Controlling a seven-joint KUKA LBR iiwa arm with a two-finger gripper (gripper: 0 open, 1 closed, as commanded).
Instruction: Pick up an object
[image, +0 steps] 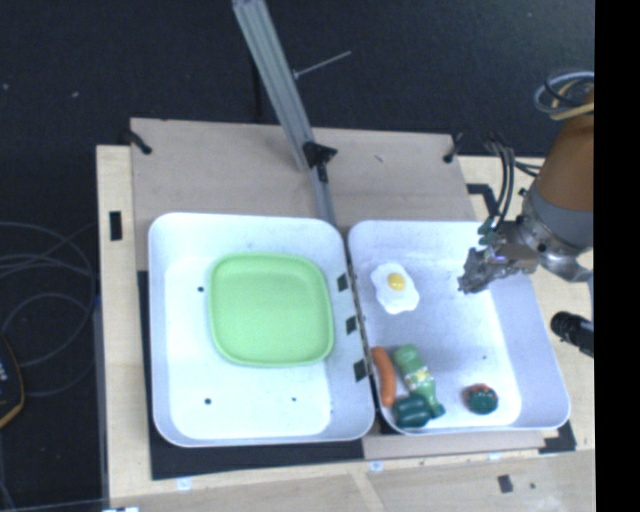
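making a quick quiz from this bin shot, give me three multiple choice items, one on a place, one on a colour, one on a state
1. Where does the green plate lie?
A. in the left bin
B. in the right bin
C. on the bench outside both bins

2. What colour is the centre of the fried egg toy?
A. blue
B. yellow
C. black

3. How does the gripper stand relative to the toys in the right bin?
A. pressed onto the carrot
B. resting on the green plate
C. over the bin's upper right part, apart from the toys

Answers:
1. A, the plate sits flat in the left bin.
2. B, a yellow yolk shows on the white egg.
3. C, the gripper is right of the egg, with bare bin floor between them, and the carrot lies far below it.
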